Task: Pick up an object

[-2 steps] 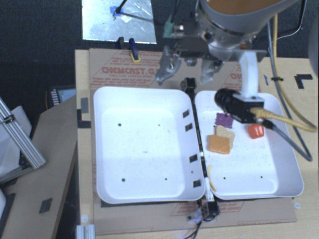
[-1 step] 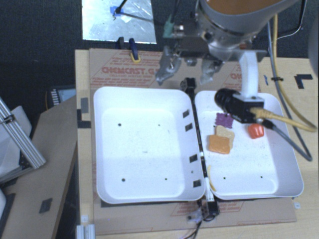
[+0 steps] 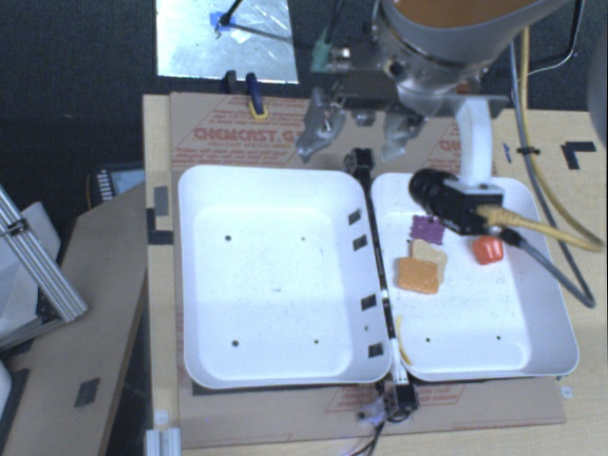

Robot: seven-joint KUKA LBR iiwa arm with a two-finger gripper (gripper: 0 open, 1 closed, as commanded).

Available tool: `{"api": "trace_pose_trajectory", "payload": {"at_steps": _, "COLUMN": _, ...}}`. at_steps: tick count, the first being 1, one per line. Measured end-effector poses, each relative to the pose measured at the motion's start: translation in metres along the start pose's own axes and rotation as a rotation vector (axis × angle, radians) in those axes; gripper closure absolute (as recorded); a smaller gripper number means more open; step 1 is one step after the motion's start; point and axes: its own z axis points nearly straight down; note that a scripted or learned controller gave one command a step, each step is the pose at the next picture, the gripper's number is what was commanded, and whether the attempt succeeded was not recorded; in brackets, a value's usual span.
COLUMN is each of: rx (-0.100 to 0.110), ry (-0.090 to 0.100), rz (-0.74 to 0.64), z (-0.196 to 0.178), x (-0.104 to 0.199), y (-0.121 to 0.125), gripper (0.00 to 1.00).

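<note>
The grey arm reaches in over the far edge of the bench, its gripper hanging above the far rim where the two white bins meet. The two fingers stand spread wide apart with nothing between them. The gripper hangs clear of everything in the bins.

The things to be picked all lie in the right bin, clustered in its far half near the divider: a purple block, a pale cream piece just below it, and an orange chunk touching the cream piece on its near side. A small red-orange piece sits apart to their right. A thin yellow strip lies along the divider wall nearer the camera. Both bins – the left bin beside the right – rest on a printed cardboard sheet.
</note>
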Motion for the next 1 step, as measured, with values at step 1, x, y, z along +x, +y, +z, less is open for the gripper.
{"api": "trace_pose_trajectory", "payload": {"at_steps": 1, "rx": 0.0, "ry": 0.0, "rz": 0.0, "z": 0.0, "x": 0.0, "y": 0.0, "gripper": 0.0}}
